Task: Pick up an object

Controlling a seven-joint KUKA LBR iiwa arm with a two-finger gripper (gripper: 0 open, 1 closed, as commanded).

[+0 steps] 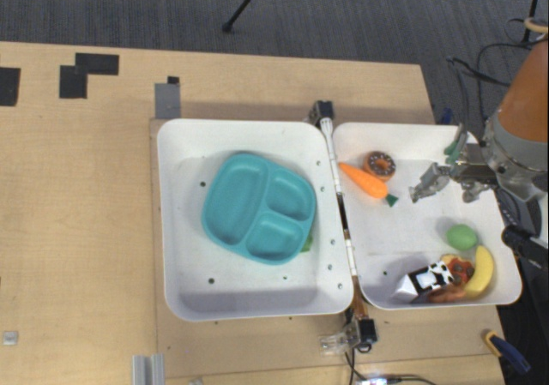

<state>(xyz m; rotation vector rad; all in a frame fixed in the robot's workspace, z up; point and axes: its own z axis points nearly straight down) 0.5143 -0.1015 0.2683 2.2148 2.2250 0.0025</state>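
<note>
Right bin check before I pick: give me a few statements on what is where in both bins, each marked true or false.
1. The carrot lies in the right bin, near the divider. True.
2. The teal divided plate sits in the right bin. False: it is in the left bin.
3. The banana lies in the right bin's near right corner. True.
4. The gripper holds the carrot. False: it is apart from the carrot, over bare bin floor.
5. The green ball touches the donut. False: they lie well apart.
</note>
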